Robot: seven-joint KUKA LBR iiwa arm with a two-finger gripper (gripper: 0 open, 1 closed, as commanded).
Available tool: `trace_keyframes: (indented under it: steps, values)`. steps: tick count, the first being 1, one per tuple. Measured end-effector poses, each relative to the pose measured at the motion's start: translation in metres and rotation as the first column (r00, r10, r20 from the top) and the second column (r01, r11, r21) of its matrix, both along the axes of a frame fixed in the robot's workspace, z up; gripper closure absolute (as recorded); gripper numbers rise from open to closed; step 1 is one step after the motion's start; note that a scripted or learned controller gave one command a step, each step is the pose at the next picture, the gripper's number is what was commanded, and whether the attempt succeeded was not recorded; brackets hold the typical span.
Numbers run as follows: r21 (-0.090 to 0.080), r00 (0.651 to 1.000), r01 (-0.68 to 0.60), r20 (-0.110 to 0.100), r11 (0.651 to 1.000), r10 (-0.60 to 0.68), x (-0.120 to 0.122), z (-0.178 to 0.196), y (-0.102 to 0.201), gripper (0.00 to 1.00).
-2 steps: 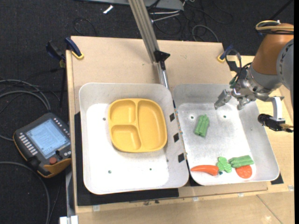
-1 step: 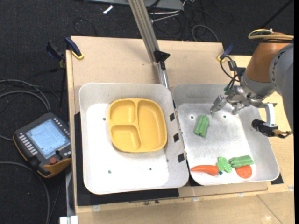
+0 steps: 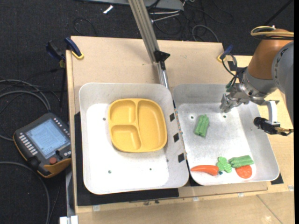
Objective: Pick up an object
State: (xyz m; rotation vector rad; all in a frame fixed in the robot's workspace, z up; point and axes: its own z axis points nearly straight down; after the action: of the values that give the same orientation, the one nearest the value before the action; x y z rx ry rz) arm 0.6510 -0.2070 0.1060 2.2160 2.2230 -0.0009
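Note:
My gripper [image 3: 226, 107] hangs over the far right part of the right bin [image 3: 261, 139], its tip near the bin floor. A green ridged vegetable toy [image 3: 202, 125] lies to the gripper's lower left, a clear gap away. Along the bin's front edge lie an orange-red carrot toy [image 3: 204, 170], a small green leafy piece [image 3: 224, 164], a green pod [image 3: 241, 161] and a red piece [image 3: 244, 171]. I see nothing held between the fingers.
The left bin [image 3: 93, 125] holds a yellow three-compartment plate [image 3: 138, 125]. A metal pole [image 3: 145, 24] slants down to the divide between the bins. A teach pendant [image 3: 44, 143] lies off the bench to the left. Blue clamps [image 3: 72, 45] grip the bench's back corners.

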Motion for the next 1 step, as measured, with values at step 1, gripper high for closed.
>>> trace_keyframes:
  steps: [1]
  values:
    - [0.0, 1.0, 0.0, 0.006, 1.0, 0.0, 0.0029, 0.0604, 0.0086, 1.0]
